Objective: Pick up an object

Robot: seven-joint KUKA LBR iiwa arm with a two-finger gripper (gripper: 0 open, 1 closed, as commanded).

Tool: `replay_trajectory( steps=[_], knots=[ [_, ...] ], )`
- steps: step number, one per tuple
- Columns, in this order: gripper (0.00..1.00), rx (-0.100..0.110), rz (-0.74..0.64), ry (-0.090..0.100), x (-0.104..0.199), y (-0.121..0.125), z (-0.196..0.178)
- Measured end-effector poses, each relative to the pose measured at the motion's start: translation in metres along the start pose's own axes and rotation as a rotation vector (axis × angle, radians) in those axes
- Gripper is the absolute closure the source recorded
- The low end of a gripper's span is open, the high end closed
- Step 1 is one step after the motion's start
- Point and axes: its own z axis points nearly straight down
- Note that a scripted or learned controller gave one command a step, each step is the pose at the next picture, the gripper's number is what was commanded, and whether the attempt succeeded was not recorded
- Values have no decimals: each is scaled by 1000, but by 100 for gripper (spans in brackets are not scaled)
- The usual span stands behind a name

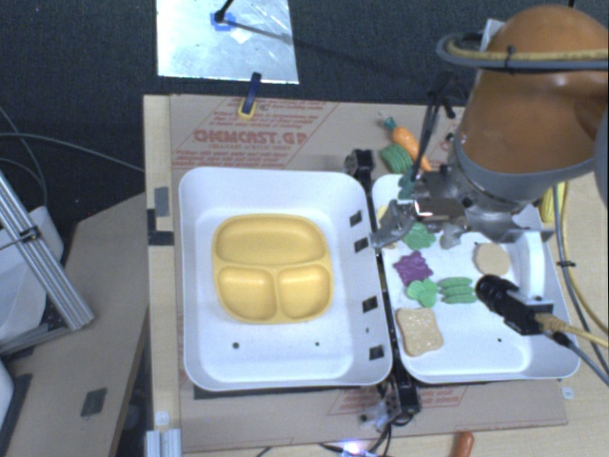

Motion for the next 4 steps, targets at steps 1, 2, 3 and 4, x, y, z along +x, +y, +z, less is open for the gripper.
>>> replay_trajectory(
  steps=[1, 2, 3, 4],
  knots=[
    [0, -19, -2, 3, 51, 2, -31],
    [0, -24, -3, 6, 114, 1, -104],
    [100, -20, -1, 3, 110, 1, -112],
    [100, -22, -6, 4, 110, 1, -123]
  ],
)
